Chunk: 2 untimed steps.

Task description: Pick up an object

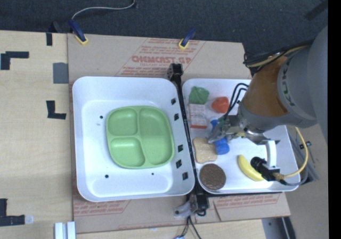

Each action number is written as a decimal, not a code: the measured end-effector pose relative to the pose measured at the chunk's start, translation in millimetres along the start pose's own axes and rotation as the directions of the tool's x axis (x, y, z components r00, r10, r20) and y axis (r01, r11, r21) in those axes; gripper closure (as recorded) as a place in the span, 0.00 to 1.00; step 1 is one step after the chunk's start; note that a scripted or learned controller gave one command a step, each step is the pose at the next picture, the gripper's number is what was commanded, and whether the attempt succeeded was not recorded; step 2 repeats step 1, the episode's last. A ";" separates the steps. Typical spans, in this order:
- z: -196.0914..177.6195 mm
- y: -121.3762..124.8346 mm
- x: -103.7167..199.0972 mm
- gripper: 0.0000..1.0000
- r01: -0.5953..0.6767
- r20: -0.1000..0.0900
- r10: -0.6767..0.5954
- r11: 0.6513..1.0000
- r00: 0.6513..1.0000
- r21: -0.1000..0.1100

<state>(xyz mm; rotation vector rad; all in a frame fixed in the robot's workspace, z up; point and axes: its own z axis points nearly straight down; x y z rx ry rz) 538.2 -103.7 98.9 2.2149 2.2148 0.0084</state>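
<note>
Hovering low in your right-hand white bin, the gripper sits over a small blue block beside the tan bread slice; whether it's clamped, you can't tell. Nothing's lifted yet.

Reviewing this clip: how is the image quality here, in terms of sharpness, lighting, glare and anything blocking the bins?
Camera view: lighting is even and soft, with faint shadows along the walls of the left bin; the green plate reads clearly with no harsh glare. The image is slightly soft, so the small items in the right bin lack fine detail. The arm looms large and covers part of that bin.
</note>
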 end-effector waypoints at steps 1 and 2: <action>-85.3 59.7 59.0 1.00 0.002 -0.003 -0.002 1.000 1.000 0.010; -85.3 59.7 59.0 1.00 0.002 -0.003 -0.002 1.000 1.000 0.010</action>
